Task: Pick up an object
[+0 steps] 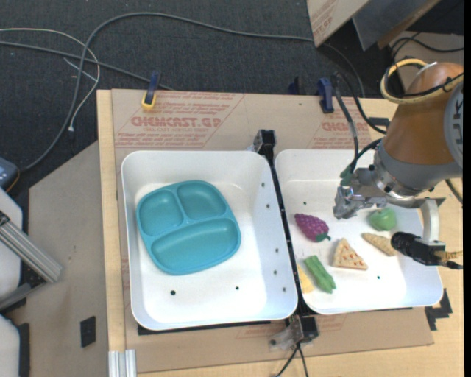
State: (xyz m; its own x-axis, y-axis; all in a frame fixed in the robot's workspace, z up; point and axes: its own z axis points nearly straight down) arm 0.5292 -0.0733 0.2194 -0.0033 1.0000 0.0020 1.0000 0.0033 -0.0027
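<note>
Two bins (221, 163), "CHEMCAST GP" board (176, 121)

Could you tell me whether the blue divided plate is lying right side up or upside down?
Right side up: the blue divided plate shows its three hollow compartments facing upward.

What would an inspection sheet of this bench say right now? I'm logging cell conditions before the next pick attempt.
Surface: cardboard-covered bench bearing a left bin and a right bin, side by side.
Job's things: in the right bin, purple grapes, green round piece, pizza wedge, tan piece, green pod, yellow piece.
Clutter: teal divided plate in the left bin.
Grippers: gripper low over the right bin, above the grapes; nothing seen between the fingers.
Cables: black cable to the arm; grey cable on the carpet.
Surroundings: blue clamps, cardboard box.
</note>
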